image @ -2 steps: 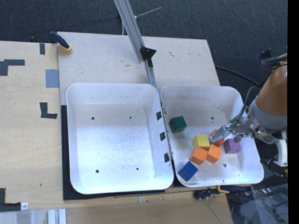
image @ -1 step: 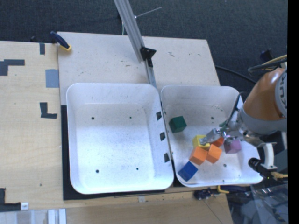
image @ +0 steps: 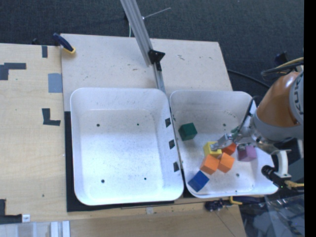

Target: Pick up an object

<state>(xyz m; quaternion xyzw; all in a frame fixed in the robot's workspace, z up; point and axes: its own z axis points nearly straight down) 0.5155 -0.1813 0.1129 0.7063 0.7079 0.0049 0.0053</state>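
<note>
The end effector (image: 226,143) sits low in the right bin (image: 207,100) — among yellow block (image: 211,146) and orange blocks (image: 226,162) — its opening and hold cannot be told.

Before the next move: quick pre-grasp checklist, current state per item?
1. Gripper over the right bin: ok, low above the block cluster.
2. Target within reach: ok, yellow block and two orange blocks sit right at the tool.
3. Object between the fingers: cannot tell, tip is too small and cluttered.
4. Neighbours spaced for a clean pick: not ok, yellow and orange blocks touch; purple block lies close by.
5. Easier isolated targets: ok, green block and blue block stand apart.
</note>
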